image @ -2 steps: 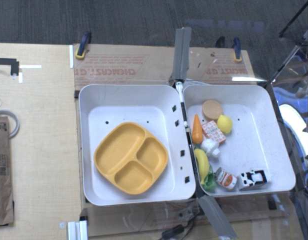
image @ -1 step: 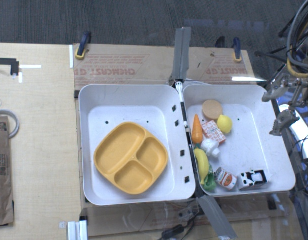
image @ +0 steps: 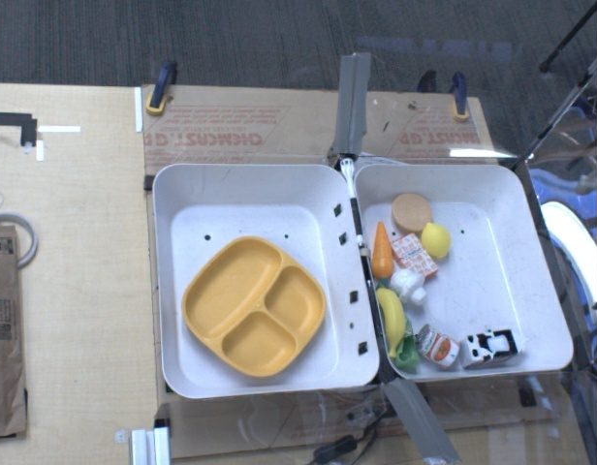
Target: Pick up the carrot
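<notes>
Carrot [image: 381, 250] lay in the right bin [image: 531, 260], hard against its left wall, tip toward the far side, untouched. Red-and-white packet [image: 413, 256] touched its right flank; tan disc [image: 411, 212] and lemon [image: 435, 240] sat just beyond, banana [image: 392, 320] near its stub end. Left bin [image: 172, 260] held the yellow divided plate [image: 254, 305]. Jaws' state: cannot tell. My read: come straight down, close across the carrot's width mid-body, one finger slipped between carrot and wall, keeping off the packet.
</notes>
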Robot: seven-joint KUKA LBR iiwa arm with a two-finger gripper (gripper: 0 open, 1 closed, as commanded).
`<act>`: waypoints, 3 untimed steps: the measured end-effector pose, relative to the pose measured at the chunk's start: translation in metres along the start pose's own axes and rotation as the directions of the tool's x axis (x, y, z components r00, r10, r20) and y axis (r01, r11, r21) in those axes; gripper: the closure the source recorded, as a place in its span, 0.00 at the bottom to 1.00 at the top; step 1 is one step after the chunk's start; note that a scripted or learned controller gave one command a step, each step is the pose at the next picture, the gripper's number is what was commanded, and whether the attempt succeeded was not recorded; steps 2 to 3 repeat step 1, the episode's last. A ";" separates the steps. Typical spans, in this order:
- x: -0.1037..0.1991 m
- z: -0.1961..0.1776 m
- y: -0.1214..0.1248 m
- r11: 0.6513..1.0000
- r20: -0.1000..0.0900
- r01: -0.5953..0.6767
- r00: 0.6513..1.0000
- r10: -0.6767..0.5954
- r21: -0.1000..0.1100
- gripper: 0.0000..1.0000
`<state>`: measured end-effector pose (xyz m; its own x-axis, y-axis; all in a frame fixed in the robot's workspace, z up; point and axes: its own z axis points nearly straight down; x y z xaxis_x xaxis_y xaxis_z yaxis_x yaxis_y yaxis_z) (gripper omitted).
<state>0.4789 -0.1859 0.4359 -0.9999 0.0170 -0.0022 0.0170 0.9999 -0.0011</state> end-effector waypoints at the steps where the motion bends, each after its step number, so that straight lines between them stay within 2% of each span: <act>1: -0.001 -0.006 -0.028 0.980 0.001 0.198 0.980 -0.198 0.000 0.00; 3: -0.001 -0.006 -0.028 0.980 0.001 0.198 0.980 -0.198 0.000 0.00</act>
